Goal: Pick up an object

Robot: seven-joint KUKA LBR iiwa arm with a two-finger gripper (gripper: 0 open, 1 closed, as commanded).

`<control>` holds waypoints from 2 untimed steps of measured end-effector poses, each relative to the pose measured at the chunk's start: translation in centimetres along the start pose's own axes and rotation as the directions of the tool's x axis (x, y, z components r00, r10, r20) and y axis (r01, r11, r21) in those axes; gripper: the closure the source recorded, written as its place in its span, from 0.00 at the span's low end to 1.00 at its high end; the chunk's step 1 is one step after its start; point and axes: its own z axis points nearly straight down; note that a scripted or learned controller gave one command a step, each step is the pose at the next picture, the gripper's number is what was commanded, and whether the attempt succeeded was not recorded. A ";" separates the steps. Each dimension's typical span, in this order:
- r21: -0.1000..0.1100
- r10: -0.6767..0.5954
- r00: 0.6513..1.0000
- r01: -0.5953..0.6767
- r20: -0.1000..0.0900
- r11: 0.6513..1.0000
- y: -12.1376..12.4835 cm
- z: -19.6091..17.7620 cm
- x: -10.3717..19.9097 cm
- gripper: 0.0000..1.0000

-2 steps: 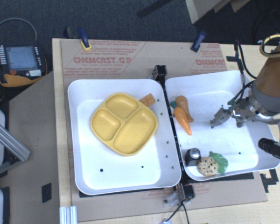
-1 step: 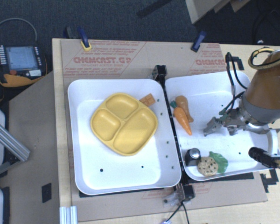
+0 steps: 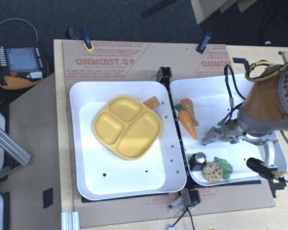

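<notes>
Writing: the brown board (image 3: pixel 134 56) covering the bench is printed in red with "CHEMCAST G.P", once above the left bin and once, partly cut off, above the right bin.
Left bin (image 3: pixel 86 147): shallow, white, smooth, with rounded corners; it holds a yellow divided plate (image 3: pixel 128 127), rounded and glossy, with three compartments.
Small orange block (image 3: pixel 152 102): lies just beside the plate's upper right edge, in the left bin.
Right bin (image 3: pixel 206 92): same white tray, touching the left bin along a dark divider.
Carrot (image 3: pixel 187 119): orange toy piece, tapered, lying in the right bin near the divider, point toward the near side.
Cookie (image 3: pixel 212 171): round, tan with dark specks, at the right bin's near edge.
Green piece (image 3: pixel 225 167): leafy shape, touching the cookie's right side.
Round dark piece (image 3: pixel 198 160): shiny top, just left of the cookie, near the divider.
Arm (image 3: pixel 269 102): grey with an orange band, over the right side of the right bin, black cables looping above it.
Hand (image 3: pixel 212 135): low over the right bin, between the carrot and the cookie; its metal fingers point left and I cannot tell whether they are apart or together; nothing visible between them.
Clamps (image 3: pixel 88 44): blue and yellow, on the board's far edge.
Pendant (image 3: pixel 21 61): screen unit off the bench, at left.
</notes>
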 end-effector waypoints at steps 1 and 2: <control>-0.013 0.000 1.000 0.000 0.002 1.000 0.4 -1.5 0.0 1.00; -0.007 0.000 1.000 0.000 0.002 1.000 -0.3 -6.4 -0.6 1.00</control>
